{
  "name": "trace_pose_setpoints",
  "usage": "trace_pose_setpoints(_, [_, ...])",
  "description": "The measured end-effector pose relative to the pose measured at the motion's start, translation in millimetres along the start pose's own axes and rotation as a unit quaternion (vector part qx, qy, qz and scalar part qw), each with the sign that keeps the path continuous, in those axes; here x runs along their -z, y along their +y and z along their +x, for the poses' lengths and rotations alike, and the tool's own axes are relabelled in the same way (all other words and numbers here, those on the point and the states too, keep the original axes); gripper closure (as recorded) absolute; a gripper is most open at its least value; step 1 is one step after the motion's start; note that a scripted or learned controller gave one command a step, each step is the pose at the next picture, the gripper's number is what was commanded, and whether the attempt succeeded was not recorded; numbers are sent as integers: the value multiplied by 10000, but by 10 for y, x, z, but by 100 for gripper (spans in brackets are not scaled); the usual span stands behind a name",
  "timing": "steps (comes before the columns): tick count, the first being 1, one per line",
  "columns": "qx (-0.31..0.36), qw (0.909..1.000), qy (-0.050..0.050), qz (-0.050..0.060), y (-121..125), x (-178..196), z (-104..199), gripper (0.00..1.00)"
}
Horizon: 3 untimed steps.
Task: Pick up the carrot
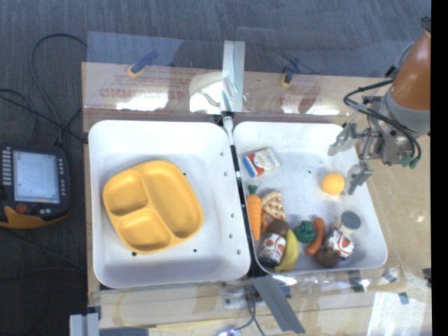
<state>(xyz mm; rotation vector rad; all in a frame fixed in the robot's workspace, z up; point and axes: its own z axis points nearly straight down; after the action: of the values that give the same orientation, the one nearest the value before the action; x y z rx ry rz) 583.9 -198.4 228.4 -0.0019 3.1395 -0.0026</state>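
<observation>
The worktop (161, 93) stands on dark grey carpet and carries two shallow white bins side by side. The left bin (126, 135), well to the left of the hand, holds a yellow three-compartment plate (152, 205). The right bin (301, 149) lies directly beneath and to the left of the hand. The arm (413, 82) enters from the right, its orange band visible above the wrist. The hand (353, 159) is positioned over the right side of the right bin with its two fingers spread apart and nothing between them. A handheld control pendant (31, 185) lies on the carpet far to the left of the hand. The carrot (254, 215) lies lengthwise against the bin's left wall, well to the lower left of the hand, with a waffle-patterned item (273, 206) just beside it. A small carton (261, 162) lies to the left of the hand. A yellow ball (333, 183) sits just below and left of the fingers. A banana (290, 253) and a can (341, 238) lie below the hand near the bin's front edge.
</observation>
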Motion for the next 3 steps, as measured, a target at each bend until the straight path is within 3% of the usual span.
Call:
trace_pose_setpoints(1, [597,9982,40,-17,-227,-974,-439,0])
trace_pose_setpoints(2, [1237,9923,-43,17,-237,-1379,-466,0])
trace_pose_setpoints(3, [1190,9929,-6,4,-225,-1322,-362,0])
